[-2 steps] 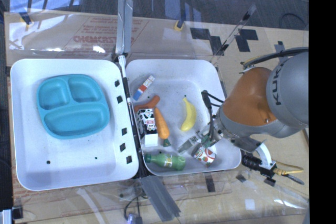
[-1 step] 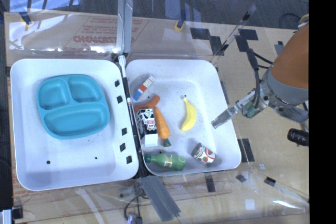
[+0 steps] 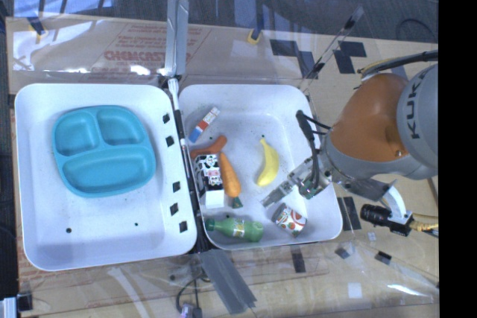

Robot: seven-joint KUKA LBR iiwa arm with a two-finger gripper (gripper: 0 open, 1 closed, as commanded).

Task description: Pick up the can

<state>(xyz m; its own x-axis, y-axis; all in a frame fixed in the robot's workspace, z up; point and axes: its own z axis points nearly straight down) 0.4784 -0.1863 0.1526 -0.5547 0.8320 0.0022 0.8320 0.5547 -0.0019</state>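
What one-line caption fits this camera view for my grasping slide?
KUKA gripper poised just above the can in the right bin, beside a banana, carrot and green bottle.

Red lettering is showing on the clear sheet [image 3: 141, 48] lying behind the left bin; the largest line is reading roughly "CHEMCAST", while the smaller lines above it are remaining too small to make out. Dark letters, seemingly "KU", are appearing on the grey arm [image 3: 419, 112] at the right edge. Print on the can [image 3: 290, 219] and the small carton [image 3: 211, 176] is proving illegible
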